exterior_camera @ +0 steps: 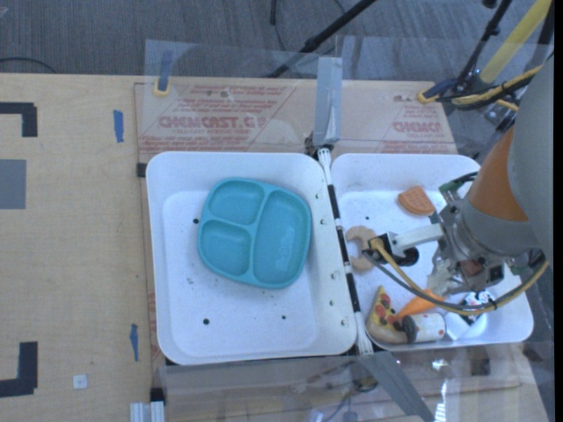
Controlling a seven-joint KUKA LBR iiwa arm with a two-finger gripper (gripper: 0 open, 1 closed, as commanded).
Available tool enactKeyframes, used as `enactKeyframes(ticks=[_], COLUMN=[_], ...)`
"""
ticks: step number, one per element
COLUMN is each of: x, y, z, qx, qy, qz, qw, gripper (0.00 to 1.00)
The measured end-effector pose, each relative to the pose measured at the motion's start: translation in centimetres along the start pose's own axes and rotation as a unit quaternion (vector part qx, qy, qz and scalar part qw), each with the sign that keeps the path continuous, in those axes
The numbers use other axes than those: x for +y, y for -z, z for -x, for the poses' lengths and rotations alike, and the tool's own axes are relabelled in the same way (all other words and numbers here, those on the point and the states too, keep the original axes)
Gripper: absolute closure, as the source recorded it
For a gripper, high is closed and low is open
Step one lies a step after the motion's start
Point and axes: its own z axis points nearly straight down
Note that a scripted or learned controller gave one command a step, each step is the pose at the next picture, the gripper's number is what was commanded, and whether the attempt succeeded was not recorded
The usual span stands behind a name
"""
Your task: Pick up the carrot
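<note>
The carrot (pixel 419 306) is a small orange piece lying near the front of the right bin (pixel 391 176), between a pizza slice (pixel 381 315) and a white cylinder (pixel 429 327). My gripper (pixel 447 280) hangs over the right part of that bin, just above and behind the carrot's right end. Yellow and black cables loop around the gripper and hide its lower part, so contact with the carrot cannot be judged.
The left bin (pixel 176 236) holds a teal divided plate (pixel 255 233). In the right bin lie a tan bread-like slice (pixel 416 201) at the back and a beige curved piece (pixel 359 237) by the left wall. A ridge (pixel 338 236) separates the bins.
</note>
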Motion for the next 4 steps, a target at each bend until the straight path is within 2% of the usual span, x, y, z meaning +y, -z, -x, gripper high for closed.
enactKeyframes(ticks=[1,2,3,4], x=[-8.0,-7.5,-2.1,2.8], y=[0.0,0.0,0.0,-9.0], z=[-2.0,-1.9,-0.5,0.2], qx=[0.000,0.001,0.001,0.007], qy=[0.107,0.535,0.355,0.261], qz=[0.000,0.000,0.001,0.002], qw=[0.9943,0.8449,0.9348,0.9654], gripper=[1.00,1.00,1.00,1.00])
